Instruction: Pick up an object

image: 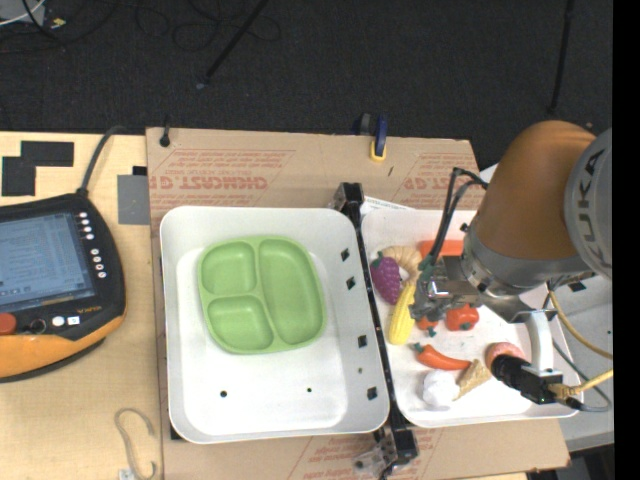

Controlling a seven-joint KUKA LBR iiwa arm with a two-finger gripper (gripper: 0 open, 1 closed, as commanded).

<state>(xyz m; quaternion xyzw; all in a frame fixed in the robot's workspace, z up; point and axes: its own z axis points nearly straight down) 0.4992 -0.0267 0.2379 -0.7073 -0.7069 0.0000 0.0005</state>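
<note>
1. The arm enters from the right, its orange band uppermost, and hangs over the right bin.
2. The hand sits low in the right bin among the toy foods. Its dark metal parts are seen from above, and whether it is apart or together cannot be told. Nothing can be seen held in it.
3. Objects for picking all lie in the right bin. A purple grape-like piece lies near the bin's left wall, with a pale beige piece just behind it.
4. A yellow corn cob lies lengthwise just left of the hand, touching or nearly touching the purple piece.
5. A red tomato sits just right of the hand. An orange block shows behind it, partly hidden by the arm.
6. An orange-red carrot or pepper lies in front of the hand. A white lump and a cone-shaped piece lie near the bin's front edge, with a pink-orange piece to their right.
7. The left bin holds a green divided plate with three compartments, set flat.
8. On the surface at far left lies an orange and black control pendant with its screen lit.
9. Cardboard sheeting lies under both bins.
</note>
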